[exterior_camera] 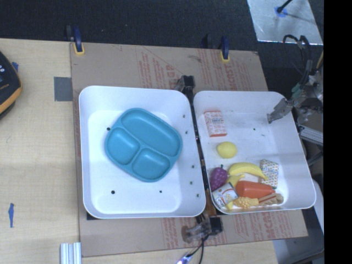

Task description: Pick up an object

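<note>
The right bin (250,106) holds several toy foods. A pink and white packet (215,123) lies near its far left side, with a yellow lemon (226,149) below it. Crowded in the near part are a banana (246,170), purple grapes (218,177), an orange carrot (254,189), a silvery packet (270,172) and a yellow piece (246,203). My gripper (276,113) reaches in at the bin's far right rim, apart from all of these, with nothing seen in it.
The left bin (91,147) carries a blue divided plate (143,144). Both bins rest on a cardboard sheet (165,65) clamped to the wooden bench. A yellow and black device (6,87) sits at the far left edge.
</note>
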Controlling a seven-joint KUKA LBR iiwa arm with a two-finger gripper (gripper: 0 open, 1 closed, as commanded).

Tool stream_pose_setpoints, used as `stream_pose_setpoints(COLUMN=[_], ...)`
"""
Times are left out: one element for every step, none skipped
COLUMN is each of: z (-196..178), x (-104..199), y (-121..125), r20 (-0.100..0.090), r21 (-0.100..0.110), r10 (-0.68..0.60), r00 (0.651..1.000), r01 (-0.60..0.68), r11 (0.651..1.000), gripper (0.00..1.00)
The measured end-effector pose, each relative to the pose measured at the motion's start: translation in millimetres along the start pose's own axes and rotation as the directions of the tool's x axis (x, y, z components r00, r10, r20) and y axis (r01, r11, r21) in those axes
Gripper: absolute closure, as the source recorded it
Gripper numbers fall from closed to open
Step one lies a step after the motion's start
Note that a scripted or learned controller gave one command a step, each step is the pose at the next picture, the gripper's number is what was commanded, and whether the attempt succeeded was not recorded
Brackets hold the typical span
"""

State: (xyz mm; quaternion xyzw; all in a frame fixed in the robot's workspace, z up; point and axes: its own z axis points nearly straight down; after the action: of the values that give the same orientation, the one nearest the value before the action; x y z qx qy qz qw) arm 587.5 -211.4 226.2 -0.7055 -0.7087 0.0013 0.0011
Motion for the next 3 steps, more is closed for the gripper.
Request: stream_pose_setpoints(z=[81,135,125], x=[52,105,104], y=[-27,-93,-93], r20=[0.000,0.000,0.001], r21=[0.001,0.001,0.002], r10=[-0.002,0.000,-0.003], r00=[1.000,1.000,1.000], r01=[0.002,0.000,0.003], r11=[1.000,1.000,1.000], gripper=[0.00,0.00,1.00])
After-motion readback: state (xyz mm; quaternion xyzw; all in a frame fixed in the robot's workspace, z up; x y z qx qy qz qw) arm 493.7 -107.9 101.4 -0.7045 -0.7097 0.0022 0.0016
